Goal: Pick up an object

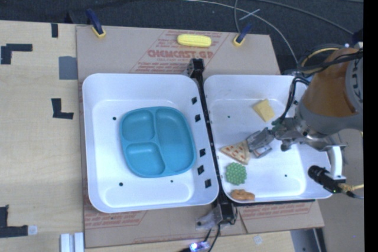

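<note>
Reaching into the right bin [277,189], my pincer [258,143] hovered just beside the waffle-like wedge [236,152]; I could not tell its state. 1 yellow block [264,109] lay near.

My dull grey metal gripper [258,143] hangs over the right shallow white plastic bin [277,186], whose smooth walls carry a soft sheen. The left white plastic bin [100,127] has the same smooth finish and holds a sky-blue divided plastic tray [157,141], smooth and faintly glossy. Both rest on a matt brown cardboard sheet [130,50] printed in red, over a pale wood-grain bench top [35,144]. Near my fingers lies a tan waffle-textured wedge [236,152], rough-looking, and nearer, a green bumpy round piece [235,173]. My arm's orange band [331,88] looks smooth and satiny.
</note>
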{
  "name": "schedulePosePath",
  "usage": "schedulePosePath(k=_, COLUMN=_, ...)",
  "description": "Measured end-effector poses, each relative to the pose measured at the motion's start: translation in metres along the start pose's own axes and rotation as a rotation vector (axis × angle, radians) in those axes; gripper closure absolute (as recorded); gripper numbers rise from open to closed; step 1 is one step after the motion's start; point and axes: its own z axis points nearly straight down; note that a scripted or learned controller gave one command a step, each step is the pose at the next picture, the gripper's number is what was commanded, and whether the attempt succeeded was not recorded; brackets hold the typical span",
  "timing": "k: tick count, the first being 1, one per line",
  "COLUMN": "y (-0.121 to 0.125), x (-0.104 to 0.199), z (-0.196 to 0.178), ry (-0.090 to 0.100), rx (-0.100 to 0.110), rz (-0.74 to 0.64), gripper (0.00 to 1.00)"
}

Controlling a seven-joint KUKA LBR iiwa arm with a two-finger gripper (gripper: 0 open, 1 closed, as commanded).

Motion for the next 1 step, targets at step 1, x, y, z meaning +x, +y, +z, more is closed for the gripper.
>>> schedulePosePath(k=1, y=0.001, x=0.0002, z=0.0502, ry=0.001, rx=-0.007, rz=0.0, gripper=0.0)
